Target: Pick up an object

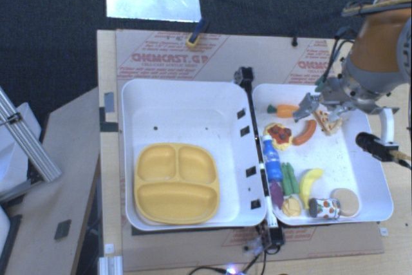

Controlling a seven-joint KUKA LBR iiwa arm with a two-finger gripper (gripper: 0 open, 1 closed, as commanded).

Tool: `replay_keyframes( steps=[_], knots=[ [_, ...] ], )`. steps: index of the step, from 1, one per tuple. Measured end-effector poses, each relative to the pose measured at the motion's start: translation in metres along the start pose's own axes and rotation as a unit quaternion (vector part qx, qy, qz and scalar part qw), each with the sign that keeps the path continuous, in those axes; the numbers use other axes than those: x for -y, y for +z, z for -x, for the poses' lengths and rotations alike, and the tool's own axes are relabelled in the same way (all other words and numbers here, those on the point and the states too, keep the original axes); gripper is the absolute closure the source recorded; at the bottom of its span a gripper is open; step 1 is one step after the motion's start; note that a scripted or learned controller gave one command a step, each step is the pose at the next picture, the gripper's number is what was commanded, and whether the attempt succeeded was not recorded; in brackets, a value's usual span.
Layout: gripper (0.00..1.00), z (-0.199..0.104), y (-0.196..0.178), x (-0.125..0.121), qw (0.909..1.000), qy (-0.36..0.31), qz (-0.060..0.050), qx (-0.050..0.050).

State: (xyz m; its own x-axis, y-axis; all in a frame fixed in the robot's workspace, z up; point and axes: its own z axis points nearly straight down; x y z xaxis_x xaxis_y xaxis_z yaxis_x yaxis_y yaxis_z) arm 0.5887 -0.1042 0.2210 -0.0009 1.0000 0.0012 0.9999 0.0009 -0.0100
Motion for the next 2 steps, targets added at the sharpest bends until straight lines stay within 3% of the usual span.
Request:
replay_keyframes(
  steps=[1,2],
  knots=[
    [0.0,0.0,-0.006,-0.002,1.0,-0.001,0.006,0.001],
    [0.0,0.003,0.055,0.002,1.0,0.0,0.004,0.0]
  ],
)
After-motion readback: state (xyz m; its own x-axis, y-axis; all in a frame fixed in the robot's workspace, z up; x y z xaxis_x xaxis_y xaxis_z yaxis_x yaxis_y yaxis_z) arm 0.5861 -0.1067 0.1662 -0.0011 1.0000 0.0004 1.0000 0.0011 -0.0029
